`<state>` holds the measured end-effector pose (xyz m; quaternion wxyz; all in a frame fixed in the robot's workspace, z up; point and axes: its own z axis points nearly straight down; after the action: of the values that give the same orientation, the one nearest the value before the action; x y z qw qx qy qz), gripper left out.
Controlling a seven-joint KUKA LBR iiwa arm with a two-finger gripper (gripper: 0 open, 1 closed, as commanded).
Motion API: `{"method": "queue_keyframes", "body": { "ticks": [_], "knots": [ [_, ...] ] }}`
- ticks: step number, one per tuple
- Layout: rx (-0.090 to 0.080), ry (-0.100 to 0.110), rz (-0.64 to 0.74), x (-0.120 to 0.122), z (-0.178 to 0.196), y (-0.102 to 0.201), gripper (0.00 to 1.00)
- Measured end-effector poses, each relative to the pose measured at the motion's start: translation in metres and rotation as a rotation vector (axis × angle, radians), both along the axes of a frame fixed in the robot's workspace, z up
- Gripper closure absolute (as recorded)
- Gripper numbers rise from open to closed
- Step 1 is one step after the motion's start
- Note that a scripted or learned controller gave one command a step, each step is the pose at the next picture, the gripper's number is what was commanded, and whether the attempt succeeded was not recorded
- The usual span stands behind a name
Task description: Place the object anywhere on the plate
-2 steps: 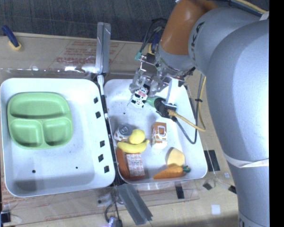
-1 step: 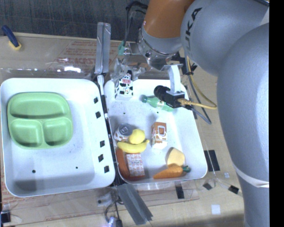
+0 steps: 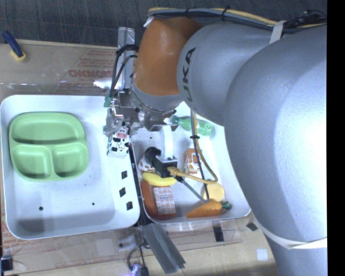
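A pale green moulded plastic plate (image 3: 46,132) with three compartments lies in the left shallow white bin (image 3: 63,211), bare and near that bin's left wall. The gripper (image 3: 118,135) hangs over the rim where the two bins meet, just to the right of the plate and apart from it. The wrist hides it from above, so I cannot tell whether it is spread, pressed together or pinching anything.

The task does not name its object, and nothing is seen in the gripper, so I judge the object to be among the things crowded in the right shallow white bin (image 3: 233,197). The curved yellow banana (image 3: 159,180) lies nearest the shared rim. It looks like a light, stiff, smooth toy, so it may slip or roll, and across its thick middle seems the safest place to take hold. The tapering orange carrot (image 3: 206,210) lies by the near wall. It probably handles much the same and is best gripped at its broad end. The brown and red labelled pack (image 3: 164,200) touches the banana, which leaves little room beside it.

By count there are two bins, one plate, one banana, one carrot and one brown and red pack. There is also one clear green bottle (image 3: 195,125), one orange labelled pack (image 3: 191,161) and one pale yellow lump (image 3: 214,191). One blue clip (image 3: 14,45) sits on the tabletop (image 3: 57,59) beyond the bins.
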<state>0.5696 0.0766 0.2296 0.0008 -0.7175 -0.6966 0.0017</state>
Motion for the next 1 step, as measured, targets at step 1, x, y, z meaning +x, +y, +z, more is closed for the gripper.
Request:
{"method": "queue_keyframes", "body": {
  "ticks": [1],
  "knots": [
    [0.001, -0.004, 0.21, 0.0228, -0.0188, 0.0968, 1.0]
  ]
}}
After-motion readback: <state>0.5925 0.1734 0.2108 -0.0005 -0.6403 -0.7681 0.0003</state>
